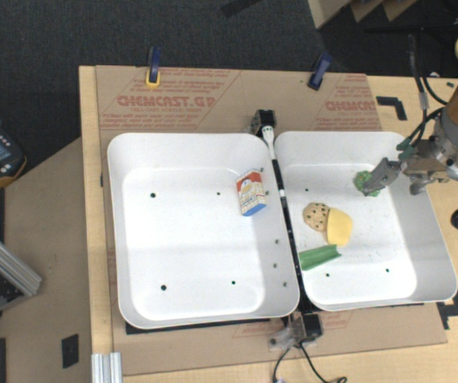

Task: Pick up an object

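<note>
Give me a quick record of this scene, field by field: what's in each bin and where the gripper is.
left bin: small carton, near its right wall
right bin: cookie, yellow piece, green strip, green object
gripper: over the right bin, at the green object
grasp: cannot tell

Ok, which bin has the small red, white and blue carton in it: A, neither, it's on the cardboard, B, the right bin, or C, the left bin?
C: the carton lies inside the left bin, near its right wall, while the cookie lies in the right bin.
</note>
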Controlling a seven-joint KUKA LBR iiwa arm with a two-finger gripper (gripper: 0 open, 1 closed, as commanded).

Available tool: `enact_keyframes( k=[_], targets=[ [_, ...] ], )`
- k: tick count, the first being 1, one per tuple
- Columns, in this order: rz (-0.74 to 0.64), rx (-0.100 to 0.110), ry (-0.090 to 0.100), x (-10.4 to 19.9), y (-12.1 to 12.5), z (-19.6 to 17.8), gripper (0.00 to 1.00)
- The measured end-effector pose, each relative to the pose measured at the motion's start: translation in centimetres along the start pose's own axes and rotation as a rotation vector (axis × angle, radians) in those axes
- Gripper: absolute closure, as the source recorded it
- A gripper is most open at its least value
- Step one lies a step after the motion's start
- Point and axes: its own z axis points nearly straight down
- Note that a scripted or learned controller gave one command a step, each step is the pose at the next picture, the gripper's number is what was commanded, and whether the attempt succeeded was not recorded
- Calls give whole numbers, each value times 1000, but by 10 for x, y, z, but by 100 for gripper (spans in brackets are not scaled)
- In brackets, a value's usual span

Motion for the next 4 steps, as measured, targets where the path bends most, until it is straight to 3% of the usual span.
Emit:
enact_keyframes(
  k=[1,2,3,4],
  targets=[
    [4,-21,-10,-65,-33,-254,0],
    [0,-7,-5,-62,-31,-254,100],
    [2,-8,-5,-76,-65,-300,100],
    [1,16,6,-74,-65,-134,100]
  ],
)
